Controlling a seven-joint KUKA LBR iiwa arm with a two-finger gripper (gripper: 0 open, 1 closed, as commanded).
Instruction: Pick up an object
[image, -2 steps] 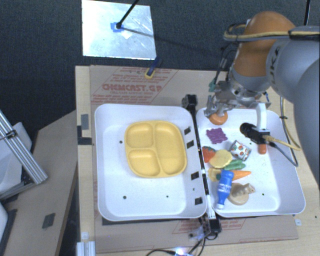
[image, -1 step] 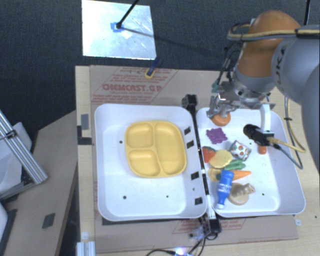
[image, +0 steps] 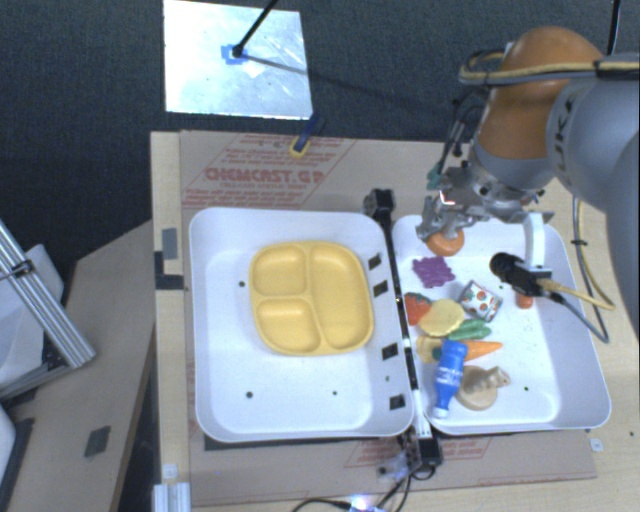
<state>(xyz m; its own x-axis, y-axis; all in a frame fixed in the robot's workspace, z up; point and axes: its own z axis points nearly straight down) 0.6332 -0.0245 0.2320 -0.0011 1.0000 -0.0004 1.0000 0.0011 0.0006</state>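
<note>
Dark blue-grey carpet floor (image: 80, 120), a shiny metal plate (image: 215, 60) lying on it, light wooden tabletop (image: 120, 300), printed cardboard sheet (image: 265, 175) under the bins, aluminium frame (image: 40, 310) at left

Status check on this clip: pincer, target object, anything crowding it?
Pincer low over right bin, far corner. Orange piece directly beneath; grip unconfirmed. Purple grapes close beside it.

**Off-task items around your bins**

You have a yellow divided plate (image: 308, 297) lying flat in the middle of the left bin (image: 215, 400). Past the worktop's (image: 170, 200) far edge, a shiny square sheet (image: 238, 60) lies on the dark floor. At the worktop's left edge, you see a metal frame (image: 35, 305).
</note>
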